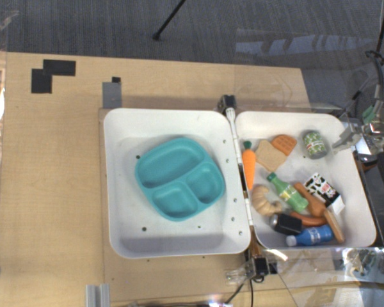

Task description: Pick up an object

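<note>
The right white bin (349,168) holds several small items. An orange carrot (249,166) lies along its left wall, beside a tan bread slice (269,155) and an orange cookie (283,144). A green can (315,143) stands at the back. In the middle are a green bottle (288,194), a croissant (264,199) and a cow-patterned carton (322,189). A black bottle (284,223) and a blue bottle (313,236) lie at the front. My gripper (357,135) hangs over the bin's far right corner, apart from all of them.
The left white bin (125,171) holds a teal divided plate (179,178). A raised divider (238,171) runs between the bins. A brown sausage (307,217) and a breadstick (333,223) lie near the right bin's front. Cables (256,270) sit at the bench front.
</note>
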